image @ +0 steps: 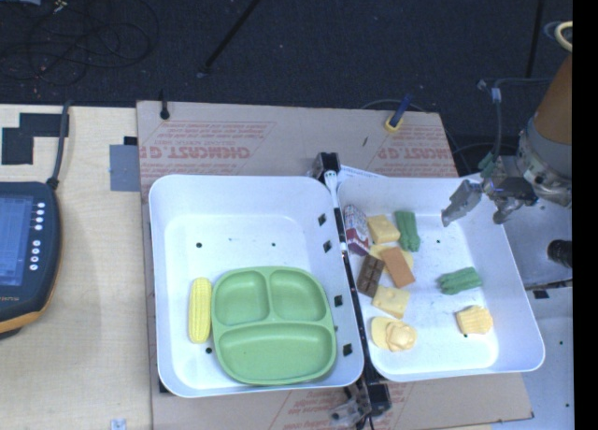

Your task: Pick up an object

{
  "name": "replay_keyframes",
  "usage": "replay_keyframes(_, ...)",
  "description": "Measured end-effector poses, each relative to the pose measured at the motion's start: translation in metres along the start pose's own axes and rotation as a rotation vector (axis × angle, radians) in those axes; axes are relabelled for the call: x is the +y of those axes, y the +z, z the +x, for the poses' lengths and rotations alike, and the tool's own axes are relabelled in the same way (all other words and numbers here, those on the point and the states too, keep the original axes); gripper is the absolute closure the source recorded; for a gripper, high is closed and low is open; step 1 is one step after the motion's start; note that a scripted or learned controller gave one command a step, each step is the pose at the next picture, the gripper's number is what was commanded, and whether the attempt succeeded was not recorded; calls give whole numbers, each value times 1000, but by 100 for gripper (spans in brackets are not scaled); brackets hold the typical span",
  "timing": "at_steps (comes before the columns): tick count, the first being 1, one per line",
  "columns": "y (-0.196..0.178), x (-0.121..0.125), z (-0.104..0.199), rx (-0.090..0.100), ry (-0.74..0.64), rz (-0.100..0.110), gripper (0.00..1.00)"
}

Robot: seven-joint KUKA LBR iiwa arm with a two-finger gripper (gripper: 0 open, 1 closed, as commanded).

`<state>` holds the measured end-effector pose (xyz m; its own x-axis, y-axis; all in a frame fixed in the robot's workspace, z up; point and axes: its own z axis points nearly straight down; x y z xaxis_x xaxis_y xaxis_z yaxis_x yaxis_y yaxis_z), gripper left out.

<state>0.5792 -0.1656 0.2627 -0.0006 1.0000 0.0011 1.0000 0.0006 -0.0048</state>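
Nearest the lens, low in the left bin, sits the green divided plate, with a yellow corn cob lying just beside its left edge, upright along the bin floor.

Crossing the divider into the right bin, I find a cluster of small things. A wrapped packet lies against the divider, a brown chocolate bar below it, and a pale yellow block next to a green bean pod. An orange block touches another yellow piece, and a lumpy yellow thing rests near the front wall. Farther right lie a green pepper-like piece and a yellow chunk, well apart from the cluster.

At the far right, my gripper hangs over the bin's upper right corner, fingers spread apart, nothing between them.
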Motion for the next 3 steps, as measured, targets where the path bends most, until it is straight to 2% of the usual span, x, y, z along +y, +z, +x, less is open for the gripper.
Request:
replay_keyframes(1,87,4,51,3,-3,8,0)
replay_keyframes(2,177,-6,50,7,0,-1,0)
replay_keyframes(3,172,-27,70,-5,3,-15,0)
